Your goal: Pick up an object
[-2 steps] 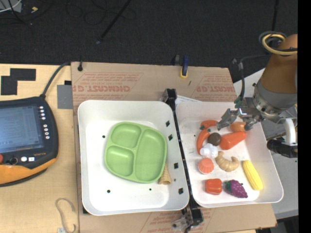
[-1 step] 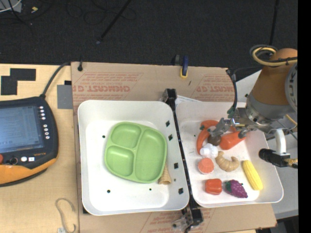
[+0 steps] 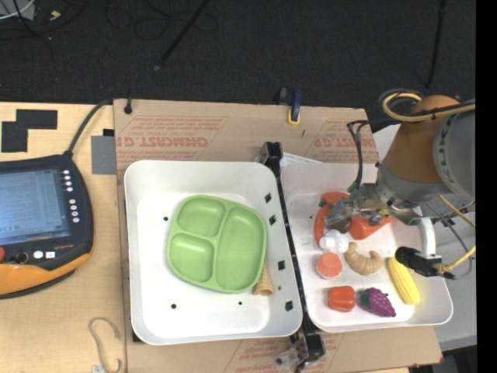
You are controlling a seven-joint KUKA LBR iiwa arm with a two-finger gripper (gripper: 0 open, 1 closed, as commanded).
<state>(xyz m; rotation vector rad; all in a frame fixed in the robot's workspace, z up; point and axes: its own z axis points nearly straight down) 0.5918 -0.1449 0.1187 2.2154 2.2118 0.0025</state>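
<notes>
Seemingly low over the orange toy (image 3: 365, 225) in the right bin (image 3: 443, 305), the tool (image 3: 342, 222) should descend squarely; its grip I cannot tell.

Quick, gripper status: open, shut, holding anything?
Gripper: down in the right bin among the toy food; grip state cannot be told.

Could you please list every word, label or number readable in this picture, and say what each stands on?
Red print on the brown cardboard sheet under the bins, above the left white bin: upside down and blurred; not surely readable.
Second red print on that cardboard, above the right white bin: also too blurred.
Red print at the cardboard's bottom edge: too small.
Screen of the orange and black handheld control pad: text too small.
</notes>
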